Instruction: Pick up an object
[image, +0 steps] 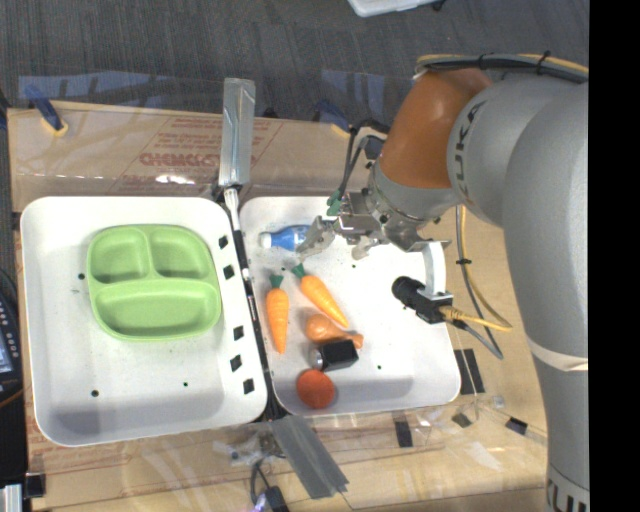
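The right bin (400, 370) holds a blue and white bottle (285, 238) at its back left. Two carrots lie near the middle, one (277, 315) upright along the left wall and one (323, 298) slanted. Below them lie a small orange piece (325, 327), a black block (337, 354) and a red tomato (316, 389). My gripper (335, 228) hangs over the back of this bin, just right of the bottle and above the slanted carrot. Nothing shows in its grasp.
The left bin (60, 390) carries a green divided plate (153, 279). A black divider strip (245, 320) runs between the bins. The grey arm with its orange band (430, 130) covers the right bin's back right corner. A black plug with a yellow cable (420, 298) hangs over the right side.
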